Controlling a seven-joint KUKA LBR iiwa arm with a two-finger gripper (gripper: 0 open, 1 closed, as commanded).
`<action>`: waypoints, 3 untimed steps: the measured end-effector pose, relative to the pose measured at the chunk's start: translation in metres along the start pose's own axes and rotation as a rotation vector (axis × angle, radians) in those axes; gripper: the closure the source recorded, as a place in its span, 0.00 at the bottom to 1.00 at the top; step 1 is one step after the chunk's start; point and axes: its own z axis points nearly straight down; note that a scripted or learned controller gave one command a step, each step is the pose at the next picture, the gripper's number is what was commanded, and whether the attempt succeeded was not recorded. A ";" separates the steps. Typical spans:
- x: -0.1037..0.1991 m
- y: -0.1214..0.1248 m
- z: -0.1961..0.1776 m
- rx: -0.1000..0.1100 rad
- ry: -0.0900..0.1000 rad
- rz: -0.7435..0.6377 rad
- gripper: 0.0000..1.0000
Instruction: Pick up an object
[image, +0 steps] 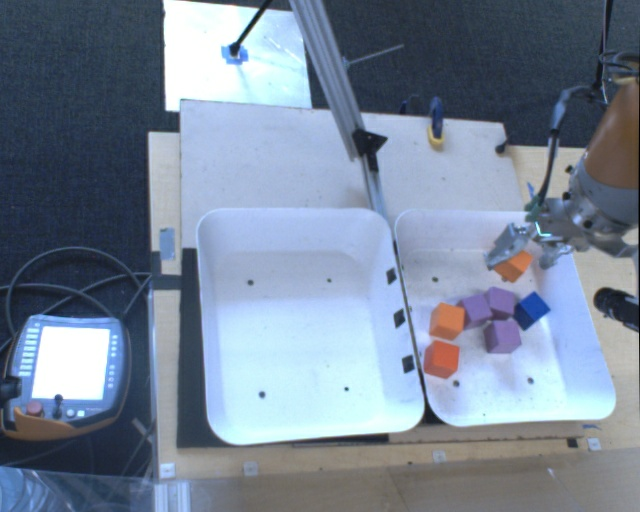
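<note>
My gripper (526, 256) hangs over the back of the right bin (590, 395), reaching in from the right. A small orange block (514, 267) sits between its fingertips, and the gripper is shut on it, apart from the other blocks. In front of it lies a cluster: two purple blocks (478, 308) (502, 336), a blue block (532, 309), and two orange blocks (448, 321) (441, 359).
The left bin (215, 330) stands beside the right one, sharing a middle wall. A slanted metal pole (340, 90) crosses the bench's back. A teach pendant (65, 375) lies off the bench to the left.
</note>
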 end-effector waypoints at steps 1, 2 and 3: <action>0.000 0.001 -0.002 -0.005 -0.001 0.000 0.00; 0.000 0.000 0.039 0.000 -0.001 0.002 0.00; -0.002 0.000 0.102 0.002 0.000 0.003 0.00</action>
